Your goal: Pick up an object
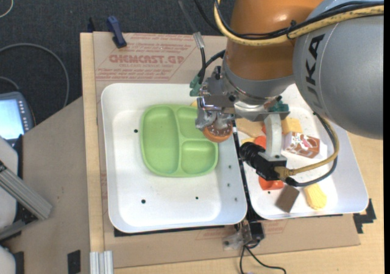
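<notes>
Claw (pixel 214 122) state cannot be told. Small brown disc (pixel 217 132) seen just under claw: judged light, rigid; rim grip advised.

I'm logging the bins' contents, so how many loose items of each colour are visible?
Green: 1, the divided tray
Yellow: 2, one block and one piece
Orange: 2, a round piece and a piece
Brown: 1, a block
Red and white: 1, a packet
Total: 7
</notes>
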Robot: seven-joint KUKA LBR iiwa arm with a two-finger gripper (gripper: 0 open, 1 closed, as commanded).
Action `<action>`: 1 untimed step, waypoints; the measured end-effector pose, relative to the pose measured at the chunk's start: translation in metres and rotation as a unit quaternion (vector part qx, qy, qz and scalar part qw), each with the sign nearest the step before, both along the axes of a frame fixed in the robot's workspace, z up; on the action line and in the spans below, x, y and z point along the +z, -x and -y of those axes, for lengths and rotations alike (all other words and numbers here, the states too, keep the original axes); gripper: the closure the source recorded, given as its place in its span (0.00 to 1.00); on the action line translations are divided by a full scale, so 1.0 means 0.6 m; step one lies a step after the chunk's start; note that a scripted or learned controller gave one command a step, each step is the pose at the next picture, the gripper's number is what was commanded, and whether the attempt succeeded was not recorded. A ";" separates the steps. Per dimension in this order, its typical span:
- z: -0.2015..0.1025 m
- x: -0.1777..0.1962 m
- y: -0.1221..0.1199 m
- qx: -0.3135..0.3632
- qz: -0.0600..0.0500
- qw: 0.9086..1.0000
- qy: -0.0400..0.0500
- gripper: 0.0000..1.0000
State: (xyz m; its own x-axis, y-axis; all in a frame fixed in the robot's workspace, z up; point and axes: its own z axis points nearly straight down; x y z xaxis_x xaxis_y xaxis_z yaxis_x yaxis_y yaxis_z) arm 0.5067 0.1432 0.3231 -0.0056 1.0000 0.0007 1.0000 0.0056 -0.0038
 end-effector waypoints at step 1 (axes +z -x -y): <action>0.109 -0.067 0.017 -0.006 -0.002 1.000 0.001 1.00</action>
